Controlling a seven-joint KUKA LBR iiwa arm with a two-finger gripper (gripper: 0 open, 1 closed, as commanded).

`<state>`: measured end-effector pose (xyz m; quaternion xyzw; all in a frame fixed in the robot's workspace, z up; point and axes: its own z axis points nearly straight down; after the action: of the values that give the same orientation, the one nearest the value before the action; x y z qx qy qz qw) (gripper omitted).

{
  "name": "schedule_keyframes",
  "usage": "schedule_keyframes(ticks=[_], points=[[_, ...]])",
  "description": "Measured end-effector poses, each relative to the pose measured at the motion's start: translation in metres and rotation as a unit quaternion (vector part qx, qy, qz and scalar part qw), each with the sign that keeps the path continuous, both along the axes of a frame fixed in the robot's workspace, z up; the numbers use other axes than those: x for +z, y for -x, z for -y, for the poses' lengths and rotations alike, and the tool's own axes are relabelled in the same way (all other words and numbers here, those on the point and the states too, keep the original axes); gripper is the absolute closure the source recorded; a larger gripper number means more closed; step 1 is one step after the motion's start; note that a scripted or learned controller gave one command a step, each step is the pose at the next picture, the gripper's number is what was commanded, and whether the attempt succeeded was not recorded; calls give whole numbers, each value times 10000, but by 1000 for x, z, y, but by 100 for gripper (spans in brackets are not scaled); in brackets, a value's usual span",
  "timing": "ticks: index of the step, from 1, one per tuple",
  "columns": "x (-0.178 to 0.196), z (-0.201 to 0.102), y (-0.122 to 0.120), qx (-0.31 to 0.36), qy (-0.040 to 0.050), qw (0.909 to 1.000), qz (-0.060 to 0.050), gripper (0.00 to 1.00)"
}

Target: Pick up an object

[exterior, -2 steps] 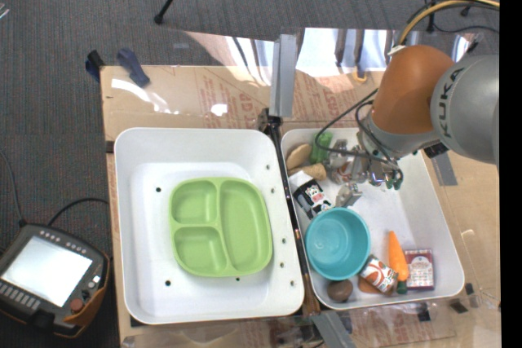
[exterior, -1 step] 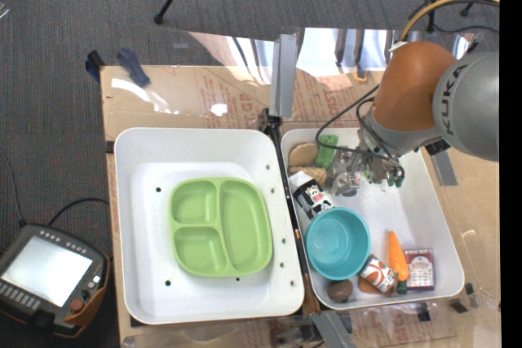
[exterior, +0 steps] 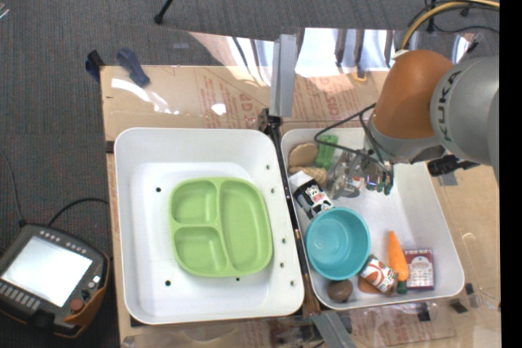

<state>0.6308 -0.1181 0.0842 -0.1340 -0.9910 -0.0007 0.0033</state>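
Pick not yet made: gripper (exterior: pixel 352 179) low over right bin's (exterior: pixel 432 212) far-left part, finger state cannot be told, nothing visibly between them; blue bowl (exterior: pixel 338 243), carrot (exterior: pixel 397 256), other items lie untouched in bin.

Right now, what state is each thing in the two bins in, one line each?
green divided plate: flat, upright, in the left bin
blue bowl: upright, mouth up, in the right bin
carrot: lying flat beside the bowl
small red box: lying flat
gripper: low over the right bin's far end
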Motion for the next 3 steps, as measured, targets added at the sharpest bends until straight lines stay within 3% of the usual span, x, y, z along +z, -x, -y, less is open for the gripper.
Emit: schedule_keyframes(ticks=[1, 2, 3], points=[[0, 4, 16, -1465, 11, 9892, -10, 100], [0, 46, -3, -2292, 18, 9734, 3, 100], [1, 85, 39, 353, -4, 9994, 9, 100]])
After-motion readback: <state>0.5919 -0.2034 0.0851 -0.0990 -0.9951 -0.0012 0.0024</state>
